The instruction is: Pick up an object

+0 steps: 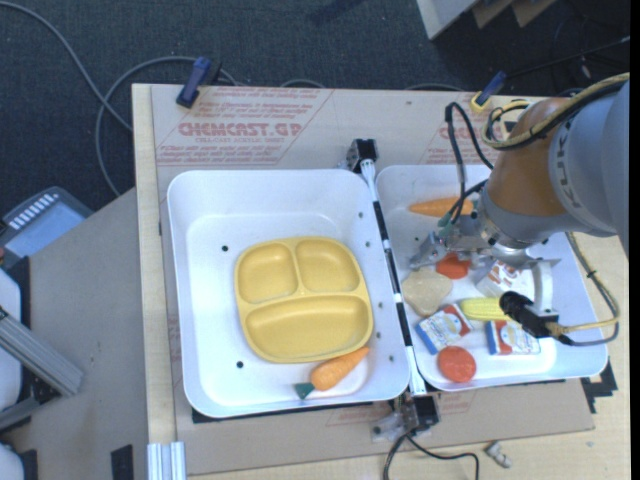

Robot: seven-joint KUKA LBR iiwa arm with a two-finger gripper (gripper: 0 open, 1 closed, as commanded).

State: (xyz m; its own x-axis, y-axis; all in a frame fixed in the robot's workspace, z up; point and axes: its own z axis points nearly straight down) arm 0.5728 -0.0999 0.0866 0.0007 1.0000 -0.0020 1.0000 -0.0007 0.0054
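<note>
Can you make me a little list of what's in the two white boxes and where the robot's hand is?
left bin: shallow white plastic bin
in left bin: yellow plastic plate with three compartments; orange toy carrot with green tip lying beside the plate's near edge
right bin: shallow white plastic bin
in right bin: orange toy carrot, small red round piece, beige round toy, yellow toy corn, red toy tomato, two small printed packets
hand: low over the right bin, near the small red piece
holding anything: cannot tell
</note>
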